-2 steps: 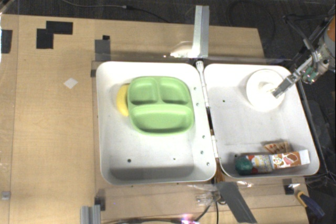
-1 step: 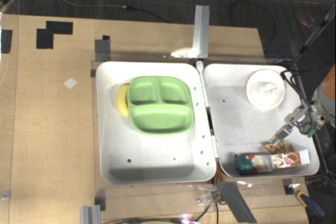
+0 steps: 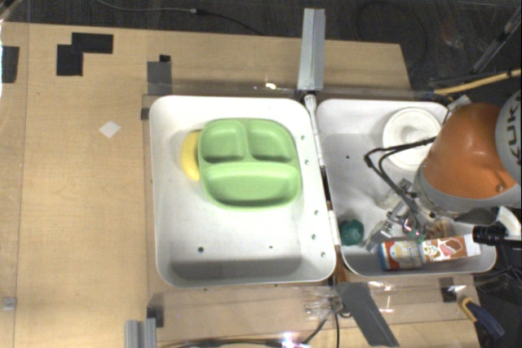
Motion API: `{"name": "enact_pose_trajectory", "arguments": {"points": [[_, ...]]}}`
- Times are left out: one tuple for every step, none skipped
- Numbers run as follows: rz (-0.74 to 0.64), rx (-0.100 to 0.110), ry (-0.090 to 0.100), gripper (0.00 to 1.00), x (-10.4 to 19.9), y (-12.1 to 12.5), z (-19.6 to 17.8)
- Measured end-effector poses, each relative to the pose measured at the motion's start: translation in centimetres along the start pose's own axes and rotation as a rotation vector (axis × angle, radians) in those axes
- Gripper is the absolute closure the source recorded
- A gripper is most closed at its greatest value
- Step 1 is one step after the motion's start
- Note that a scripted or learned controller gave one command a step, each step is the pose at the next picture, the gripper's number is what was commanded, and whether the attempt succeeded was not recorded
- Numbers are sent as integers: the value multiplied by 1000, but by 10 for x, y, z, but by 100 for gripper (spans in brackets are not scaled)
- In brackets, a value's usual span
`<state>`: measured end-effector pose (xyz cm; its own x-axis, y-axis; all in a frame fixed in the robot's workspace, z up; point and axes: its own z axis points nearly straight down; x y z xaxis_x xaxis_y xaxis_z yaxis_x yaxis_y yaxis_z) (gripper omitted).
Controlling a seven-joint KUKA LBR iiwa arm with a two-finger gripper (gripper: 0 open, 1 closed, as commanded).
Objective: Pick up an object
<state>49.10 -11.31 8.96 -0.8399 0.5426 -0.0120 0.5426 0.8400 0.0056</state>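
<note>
My gripper (image 3: 397, 222) is low in the right bin (image 3: 351, 134), near its front. It sits just above a bottle (image 3: 428, 251) with a red and white label that lies on its side along the front wall. A small teal object (image 3: 351, 232) rests just left of the gripper. A white bowl (image 3: 410, 130) stands at the back of this bin. The orange wrist band (image 3: 469, 155) covers the bin's right part. In the left bin (image 3: 236, 261), a green divided plate (image 3: 247, 163) lies over a yellow object (image 3: 189, 157).
A metal post (image 3: 311, 49) rises behind the wall between the two bins. Black cables (image 3: 383, 155) loop from the wrist over the right bin. The wooden bench (image 3: 73, 200) spreads out to the left.
</note>
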Motion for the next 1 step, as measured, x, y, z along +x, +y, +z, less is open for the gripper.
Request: {"name": "enact_pose_trajectory", "arguments": {"points": [[242, -1, 1, 0, -43, 57, 2]]}}
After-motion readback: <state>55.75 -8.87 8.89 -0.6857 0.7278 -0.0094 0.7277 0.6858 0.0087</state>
